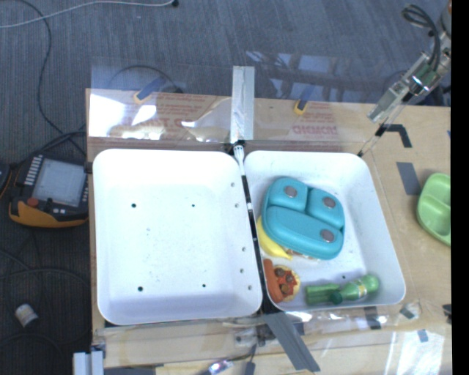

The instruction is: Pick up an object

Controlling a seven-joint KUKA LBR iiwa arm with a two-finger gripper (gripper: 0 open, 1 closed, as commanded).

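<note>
While the gripper (377,133) (finger state impossible to tell) hangs beyond the right bin (370,183), a teal container (303,217) lies inside it.

Only a small part of the robot (418,77) can be seen, at the top right corner of the camera view. It is a thin metal piece, silver-grey, with a lighter, almost white block in its middle. It becomes narrow toward a dark tip. Dark cables (423,18) make loops above it, and one of them runs down along the metal part. The picture is blurred here, so screws and markings cannot be made out.
</note>
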